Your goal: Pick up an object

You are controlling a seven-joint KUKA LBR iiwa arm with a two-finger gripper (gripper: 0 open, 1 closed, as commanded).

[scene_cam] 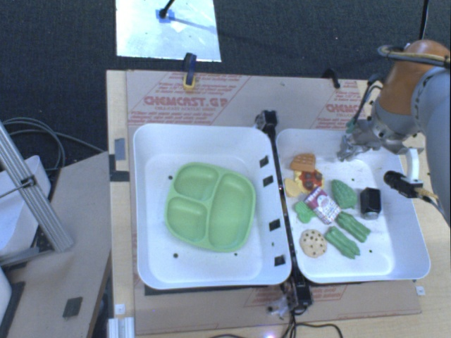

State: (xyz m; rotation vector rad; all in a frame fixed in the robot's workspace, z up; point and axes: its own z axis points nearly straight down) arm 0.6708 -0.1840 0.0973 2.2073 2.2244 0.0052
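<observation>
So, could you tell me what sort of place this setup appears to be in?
Most likely a robotics lab's grasping test bench. A grey and orange robot arm reaches over two white bins: the right bin holds toy food, the left bin a green divided plate, on a cardboard-covered bench.

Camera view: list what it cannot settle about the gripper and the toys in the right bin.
- Gripper: too small and blurred in the camera view to judge its fingers.
- Arm: cut off by the right edge.
- Red toy: partly hidden by the waffle; its kind is unclear.
- Packet: print too small to read.
- Black block: too dark for detail.
</observation>
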